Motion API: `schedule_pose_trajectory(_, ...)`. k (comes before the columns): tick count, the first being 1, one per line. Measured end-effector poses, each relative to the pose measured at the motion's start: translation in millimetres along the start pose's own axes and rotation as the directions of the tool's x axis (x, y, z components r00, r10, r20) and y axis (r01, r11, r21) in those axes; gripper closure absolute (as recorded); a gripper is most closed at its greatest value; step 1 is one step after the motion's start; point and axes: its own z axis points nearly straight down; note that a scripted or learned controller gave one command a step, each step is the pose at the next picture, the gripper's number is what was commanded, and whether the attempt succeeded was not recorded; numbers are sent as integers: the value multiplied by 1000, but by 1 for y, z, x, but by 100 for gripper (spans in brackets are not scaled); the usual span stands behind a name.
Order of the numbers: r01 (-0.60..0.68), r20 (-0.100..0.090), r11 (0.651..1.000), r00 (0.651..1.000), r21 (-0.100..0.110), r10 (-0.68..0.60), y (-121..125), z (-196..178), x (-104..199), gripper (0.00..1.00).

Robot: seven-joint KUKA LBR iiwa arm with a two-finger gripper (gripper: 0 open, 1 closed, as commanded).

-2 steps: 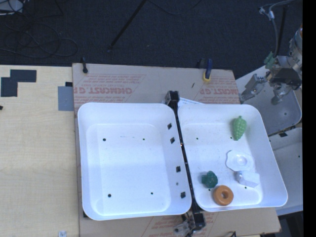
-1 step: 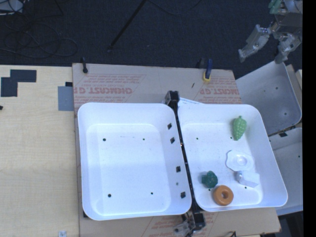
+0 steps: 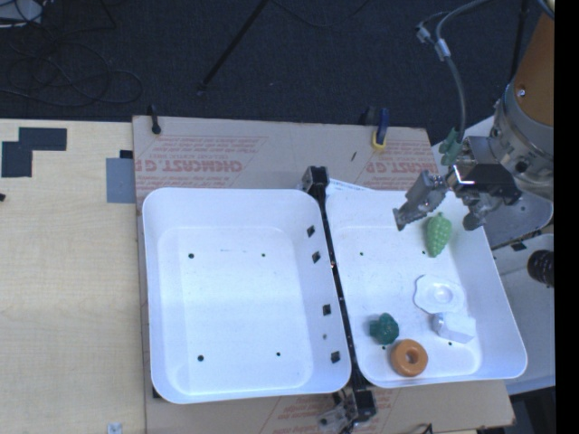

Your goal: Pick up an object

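Observation:
My gripper [image 3: 442, 212] hangs over the far part of the right bin [image 3: 375, 242], its two fingers spread wide and open. A light green knobbly object [image 3: 438, 235], shaped like a bunch of grapes, lies on the bin floor just below the gap between the fingers, touching neither one. Nearer the front of the same bin lie a dark green lump [image 3: 384, 328], an orange ring [image 3: 409, 358], a white round lid-like piece [image 3: 437, 294] and a small white and grey block [image 3: 452, 326].
The left bin [image 3: 163, 242] stands beside the right one, with a black clipped divider [image 3: 327, 278] where their rims meet. Both rest on a cardboard sheet [image 3: 271, 152]. The arm's wrist and cables [image 3: 525, 134] rise at the right edge.

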Motion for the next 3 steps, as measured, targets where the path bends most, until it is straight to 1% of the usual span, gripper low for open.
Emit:
schedule_pose_trajectory(1, -6, 3, 1000, 1000, 4, 6, 4, 110, 1, 0)
schedule_pose_trajectory(2, -9, 3, 1000, 1000, -5, 9, 5, 95, -1, 100)
schedule_pose_trajectory(3, -7, 3, 1000, 1000, -4, 7, 19, 118, -4, 100)
